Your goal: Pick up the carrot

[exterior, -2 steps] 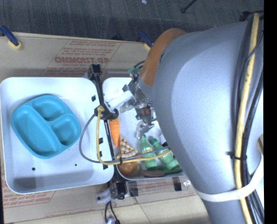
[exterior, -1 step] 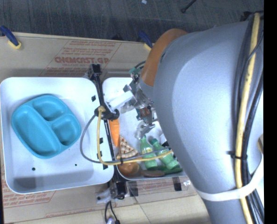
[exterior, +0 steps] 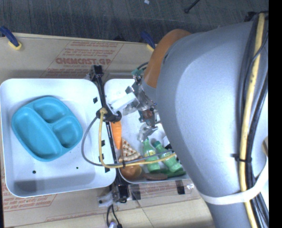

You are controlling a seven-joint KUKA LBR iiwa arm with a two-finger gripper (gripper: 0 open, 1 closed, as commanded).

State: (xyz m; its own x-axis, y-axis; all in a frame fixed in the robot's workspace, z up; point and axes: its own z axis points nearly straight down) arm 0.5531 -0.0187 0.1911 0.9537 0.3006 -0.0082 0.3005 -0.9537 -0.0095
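The slender orange carrot point(exterior: 116, 133) lay lengthwise in the right-hand shallow white bin point(exterior: 113, 87), close against that bin's left wall and just beside the black divider bar point(exterior: 102, 99) that ran between the two bins. Nothing was gripping it. Just below and right of it sat a tan waffle-patterned wedge point(exterior: 129, 149), then a brown rounded piece point(exterior: 130, 171) and a cluster of green plastic items point(exterior: 161, 159) toward the near end of the bin. A loop of yellow and grey cable point(exterior: 99, 148) curved across the divider and over the carrot's lower end.

The pincer point(exterior: 143, 109) hung above the middle of the right bin, up and to the right of the carrot and apart from it; whether it was open or closed could not be made out. The bulky grey arm point(exterior: 212, 113) with its orange band point(exterior: 164, 56) covered most of that bin.

In the left white bin point(exterior: 8, 127) rested a light-blue three-compartment plastic plate point(exterior: 47, 127). Both bins stood on the cardboard-covered surface point(exterior: 74, 56).
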